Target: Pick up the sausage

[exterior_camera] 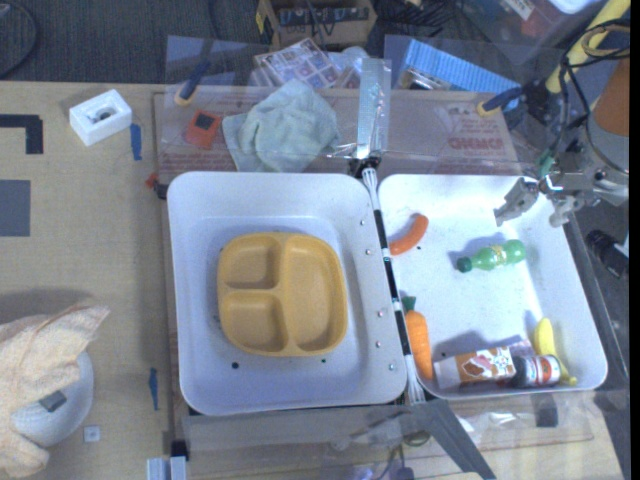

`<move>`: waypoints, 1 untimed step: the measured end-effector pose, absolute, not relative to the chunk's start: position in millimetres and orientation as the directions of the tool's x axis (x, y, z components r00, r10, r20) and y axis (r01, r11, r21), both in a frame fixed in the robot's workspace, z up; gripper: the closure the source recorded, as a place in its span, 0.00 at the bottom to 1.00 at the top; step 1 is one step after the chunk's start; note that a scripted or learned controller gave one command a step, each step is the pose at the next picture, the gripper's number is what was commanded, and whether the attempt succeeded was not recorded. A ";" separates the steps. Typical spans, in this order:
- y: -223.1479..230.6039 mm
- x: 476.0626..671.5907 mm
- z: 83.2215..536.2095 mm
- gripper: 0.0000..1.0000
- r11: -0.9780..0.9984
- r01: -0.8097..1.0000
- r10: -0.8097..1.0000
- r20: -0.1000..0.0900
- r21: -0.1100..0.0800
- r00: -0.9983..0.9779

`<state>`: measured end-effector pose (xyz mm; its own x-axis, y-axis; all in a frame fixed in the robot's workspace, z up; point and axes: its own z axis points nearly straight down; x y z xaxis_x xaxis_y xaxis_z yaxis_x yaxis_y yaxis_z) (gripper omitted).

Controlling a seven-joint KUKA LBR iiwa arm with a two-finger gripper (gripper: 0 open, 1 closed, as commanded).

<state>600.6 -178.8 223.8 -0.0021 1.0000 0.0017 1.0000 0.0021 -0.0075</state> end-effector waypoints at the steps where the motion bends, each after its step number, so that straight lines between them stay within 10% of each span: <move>1: -201.4 606.2 92.3 0.00 0.221 0.975 0.975 0.001 -0.003 -0.221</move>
<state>606.2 -201.4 92.3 -0.2209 0.9753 0.0014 0.9753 0.2209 -0.0031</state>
